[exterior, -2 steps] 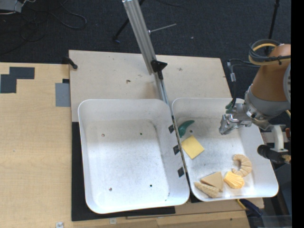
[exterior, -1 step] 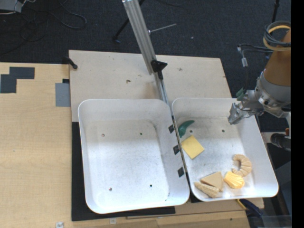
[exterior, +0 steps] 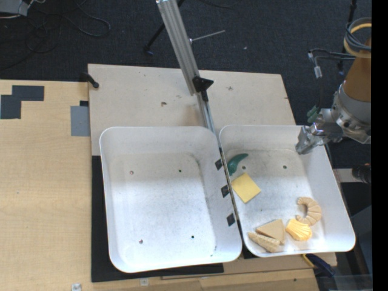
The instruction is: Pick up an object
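Camera view looks down on my two white bins, which sit side by side on the bench. My gripper point(exterior: 305, 143) hangs over the far right edge of the right bin point(exterior: 339, 202), up near its back corner. It is small and dark against the bin wall (too blurry for me to say how it is set), and nothing that I can see is in it. My grey arm point(exterior: 357, 99) comes in from the right, with its orange part just above the wrist.

All the things to pick from lie in the right bin. A green curved piece point(exterior: 236, 160) sits close to the wall between the bins. Just in front of it lies a flat yellow square point(exterior: 245, 188). Down at the near end are a tan wedge point(exterior: 272, 229), a long tan piece point(exterior: 263, 242) touching it, a yellow shell shape point(exterior: 299, 230) and a curled tan piece point(exterior: 310, 210) just behind that.

The left bin point(exterior: 115, 180) has dark specks on its floor. A metal bar point(exterior: 182, 47) leans up from between the bins.
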`<state>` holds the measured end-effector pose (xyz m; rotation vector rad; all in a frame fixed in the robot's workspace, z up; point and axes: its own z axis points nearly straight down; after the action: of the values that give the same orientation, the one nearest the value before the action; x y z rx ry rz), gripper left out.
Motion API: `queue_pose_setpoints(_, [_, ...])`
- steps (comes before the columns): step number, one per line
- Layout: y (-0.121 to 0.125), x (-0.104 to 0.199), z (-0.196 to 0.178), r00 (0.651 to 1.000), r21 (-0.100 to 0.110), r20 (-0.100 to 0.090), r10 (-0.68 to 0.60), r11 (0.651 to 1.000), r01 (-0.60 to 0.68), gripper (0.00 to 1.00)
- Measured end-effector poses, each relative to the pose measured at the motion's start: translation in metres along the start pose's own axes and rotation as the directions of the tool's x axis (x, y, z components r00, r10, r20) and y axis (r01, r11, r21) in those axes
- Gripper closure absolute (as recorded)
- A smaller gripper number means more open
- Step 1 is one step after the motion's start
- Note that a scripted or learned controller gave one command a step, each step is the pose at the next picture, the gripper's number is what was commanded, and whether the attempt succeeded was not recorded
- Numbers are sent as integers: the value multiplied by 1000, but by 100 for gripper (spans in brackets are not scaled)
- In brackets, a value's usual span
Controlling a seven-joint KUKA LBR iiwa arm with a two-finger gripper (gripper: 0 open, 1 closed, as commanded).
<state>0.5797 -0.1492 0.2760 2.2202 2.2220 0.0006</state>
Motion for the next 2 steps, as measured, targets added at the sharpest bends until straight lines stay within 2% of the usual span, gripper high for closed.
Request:
queue_pose_setpoints(1, [7, 54, -1, 1000, 3, -2, -4, 1000, 4, 100])
queue_pose_setpoints(2, [4, 107, 18, 1000, 6, -3, -3, 1000, 3, 100])
